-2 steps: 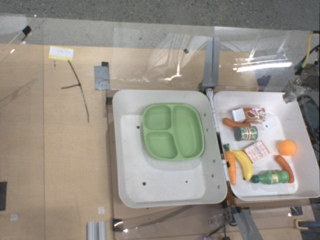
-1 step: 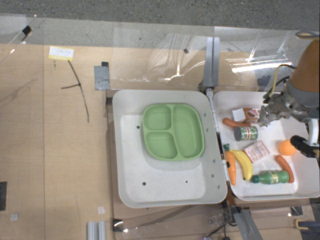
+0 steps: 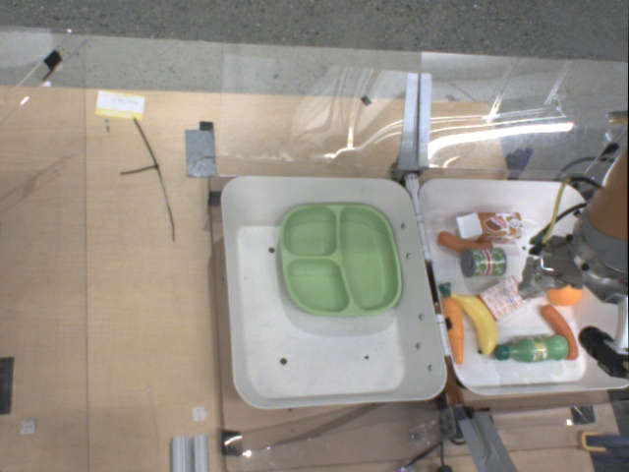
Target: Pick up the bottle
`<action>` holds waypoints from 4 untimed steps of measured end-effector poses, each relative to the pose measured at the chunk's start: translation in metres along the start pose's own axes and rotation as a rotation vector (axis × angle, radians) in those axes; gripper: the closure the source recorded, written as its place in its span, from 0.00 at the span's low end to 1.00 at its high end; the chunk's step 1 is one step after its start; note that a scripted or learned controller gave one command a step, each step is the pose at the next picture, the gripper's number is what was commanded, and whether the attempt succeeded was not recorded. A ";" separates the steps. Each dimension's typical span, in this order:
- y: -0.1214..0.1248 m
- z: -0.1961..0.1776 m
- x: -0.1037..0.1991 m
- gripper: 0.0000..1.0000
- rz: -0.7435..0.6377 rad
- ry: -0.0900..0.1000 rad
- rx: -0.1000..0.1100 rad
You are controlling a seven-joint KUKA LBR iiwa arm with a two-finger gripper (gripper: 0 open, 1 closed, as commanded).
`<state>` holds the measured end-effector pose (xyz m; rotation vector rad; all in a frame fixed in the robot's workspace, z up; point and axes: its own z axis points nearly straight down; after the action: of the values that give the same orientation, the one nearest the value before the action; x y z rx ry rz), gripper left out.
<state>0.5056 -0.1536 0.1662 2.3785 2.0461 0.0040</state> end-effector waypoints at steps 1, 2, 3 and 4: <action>-0.043 0.050 -0.036 0.00 -0.001 0.000 0.002; -0.038 0.075 -0.067 0.00 -0.090 0.000 0.002; -0.036 0.064 -0.068 1.00 -0.089 -0.002 -0.004; 0.014 0.037 -0.025 1.00 0.044 0.000 0.001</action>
<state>0.5159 -0.1806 0.1294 2.4231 1.9938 0.0034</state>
